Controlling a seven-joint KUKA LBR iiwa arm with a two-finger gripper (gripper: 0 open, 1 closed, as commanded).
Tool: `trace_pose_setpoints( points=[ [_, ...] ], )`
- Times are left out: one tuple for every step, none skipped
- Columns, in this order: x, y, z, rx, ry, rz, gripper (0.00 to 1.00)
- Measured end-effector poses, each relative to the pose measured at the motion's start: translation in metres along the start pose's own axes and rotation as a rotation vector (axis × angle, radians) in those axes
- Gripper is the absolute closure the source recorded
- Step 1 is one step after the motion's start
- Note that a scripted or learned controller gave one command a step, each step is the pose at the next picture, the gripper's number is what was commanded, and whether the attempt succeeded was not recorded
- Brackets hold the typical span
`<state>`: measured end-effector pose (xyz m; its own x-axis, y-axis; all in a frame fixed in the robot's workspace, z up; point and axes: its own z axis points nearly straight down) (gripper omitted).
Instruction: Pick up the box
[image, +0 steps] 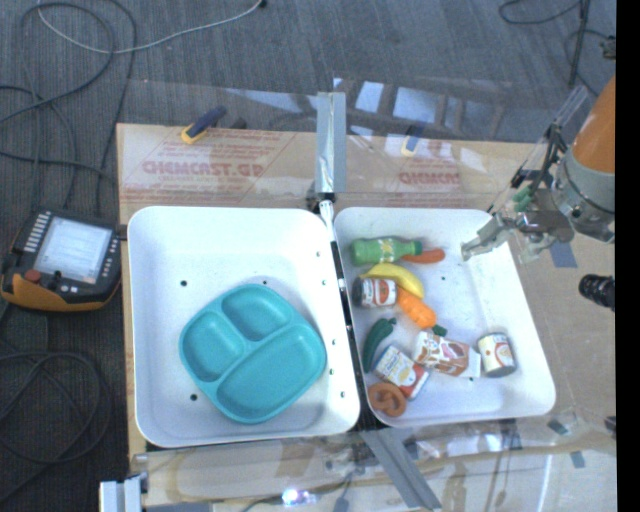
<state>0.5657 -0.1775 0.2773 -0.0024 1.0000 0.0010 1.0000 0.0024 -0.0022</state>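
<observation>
Desk (200, 170), two white bins side by side. Left bin (150, 300): one teal divided plate (253, 351), lying flat toward the near right. Right bin (520, 330), near edge: pretzel-shaped toy (388, 399) at the near left corner; the box (400, 364), white with red print, just beyond and touching it, tilted; a second printed carton (443, 354) just right of the box; small can (496, 355) on its side, farther right, apart. Middle: dark green vegetable (376, 340) left of the box; orange carrot (420, 312); red-labelled can (378, 292); yellow banana (393, 275). Far end: green bottle (385, 249) on its side, small orange piece (427, 256) at its right. Jaws (488, 240) over the bin's far right rim, well apart from the box, spread and grasping nothing. Off the desk, left: handheld pendant (62, 258) on the floor.
</observation>
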Motion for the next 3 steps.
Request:
trace_pose_setpoints(
  points=[
    [0.028,-0.075,0.162,-0.013,-0.003,0.107,0.00],
    [0.029,-0.071,0.149,-0.024,-0.003,0.106,1.00],
    [0.122,-0.082,0.095,0.002,-0.001,0.130,1.00]
  ],
)
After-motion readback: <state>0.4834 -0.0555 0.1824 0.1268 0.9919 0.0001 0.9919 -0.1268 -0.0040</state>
